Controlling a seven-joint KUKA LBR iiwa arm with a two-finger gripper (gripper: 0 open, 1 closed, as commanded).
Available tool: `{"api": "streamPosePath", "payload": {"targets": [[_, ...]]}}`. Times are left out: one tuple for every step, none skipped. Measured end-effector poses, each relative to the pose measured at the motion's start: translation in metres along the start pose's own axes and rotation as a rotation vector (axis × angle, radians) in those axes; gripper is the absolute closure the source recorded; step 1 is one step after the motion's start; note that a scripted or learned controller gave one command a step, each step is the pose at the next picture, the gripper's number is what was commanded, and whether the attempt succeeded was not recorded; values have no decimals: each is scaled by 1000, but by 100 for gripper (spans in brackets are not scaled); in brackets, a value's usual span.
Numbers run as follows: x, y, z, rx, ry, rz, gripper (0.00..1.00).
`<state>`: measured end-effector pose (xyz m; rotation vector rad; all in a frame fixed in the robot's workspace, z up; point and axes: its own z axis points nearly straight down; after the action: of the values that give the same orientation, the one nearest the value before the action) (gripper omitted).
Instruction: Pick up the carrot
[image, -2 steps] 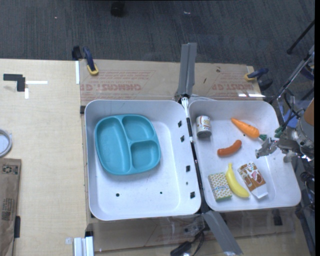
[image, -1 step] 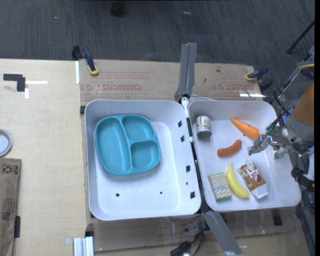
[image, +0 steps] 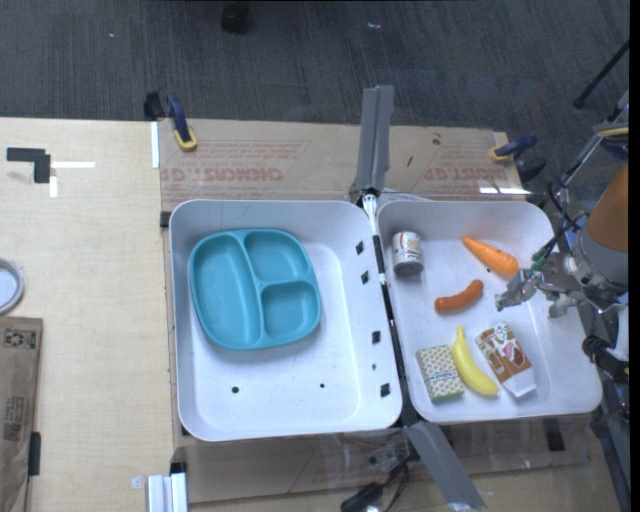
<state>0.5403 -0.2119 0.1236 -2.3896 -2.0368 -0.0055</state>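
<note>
From my remote station I look down on the tabletop (image: 90, 250), where two white bins sit side by side. The left bin (image: 200, 400) carries a teal divided plate (image: 256, 288) toward its ten o'clock side. In the right bin (image: 570, 395), a small can (image: 406, 253) stands at ten o'clock, an orange sausage (image: 459, 296) lies near the centre, and a green-patterned packet (image: 439, 373), a banana (image: 471, 364) and a small carton (image: 505, 359) line up from seven to five o'clock. The carrot (image: 491, 255) lies at one o'clock in that bin, tilted, tip toward the can. The pincer (image: 522, 289) hovers just beside it at the carrot's four o'clock, grasping nothing; whether it is released or clenched I cannot tell. The grey arm (image: 600, 280) enters at three o'clock.
</note>
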Motion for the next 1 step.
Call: {"api": "streamPosePath", "payload": {"targets": [[46,68,32,2,-5,-89,0]]}}
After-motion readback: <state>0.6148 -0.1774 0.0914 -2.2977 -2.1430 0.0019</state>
